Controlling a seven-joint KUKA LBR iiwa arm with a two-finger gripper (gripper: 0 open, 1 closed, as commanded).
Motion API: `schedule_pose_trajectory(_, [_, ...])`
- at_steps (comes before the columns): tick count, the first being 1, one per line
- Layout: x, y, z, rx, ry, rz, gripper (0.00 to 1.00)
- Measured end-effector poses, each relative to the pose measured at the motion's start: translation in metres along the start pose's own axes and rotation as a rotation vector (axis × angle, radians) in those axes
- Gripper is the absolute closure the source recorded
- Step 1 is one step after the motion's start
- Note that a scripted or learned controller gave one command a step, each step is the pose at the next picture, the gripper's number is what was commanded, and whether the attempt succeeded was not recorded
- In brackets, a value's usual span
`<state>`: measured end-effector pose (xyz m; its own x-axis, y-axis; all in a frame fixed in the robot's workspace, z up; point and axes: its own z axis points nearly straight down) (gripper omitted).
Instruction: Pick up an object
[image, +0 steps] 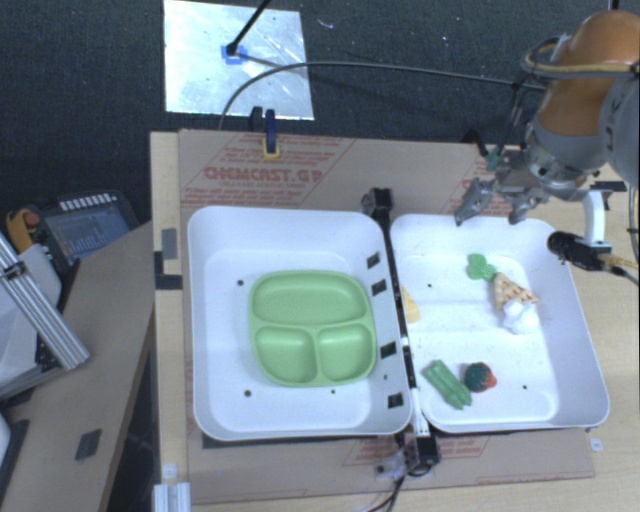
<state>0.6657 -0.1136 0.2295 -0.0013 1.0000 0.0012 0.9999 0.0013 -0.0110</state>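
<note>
From the camera view I see the gripper (498, 204) hanging at about one o'clock of the scene, above the far rim of the right bin (575, 330), its two fingers spread apart with nothing between them. The arm's orange band sits higher toward the upper right corner.

Inside the right bin lie my candidates. A small green piece (480, 266) sits at twelve o'clock of the bin floor; just beside it, toward four o'clock, lies an ice-cream cone toy (513, 298), waffle end up and white end down. At six o'clock rest a green pod-shaped toy (445, 384) and, just beside it, a red strawberry-like toy (480, 376). A yellowish bit (409, 305) hugs the bin's nine o'clock wall.

The left bin (215, 300) carries a green divided tray (306, 327).

I judge these toys light, stiff plastic, likely slippery. The cone looks nearest; I would close across its narrow waffle body, well clear of the bin wall.
</note>
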Motion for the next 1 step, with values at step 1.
schedule_pose_trajectory(1, [0.0003, 0.0022, -0.0086, -0.013, -0.001, -0.002, 0.0])
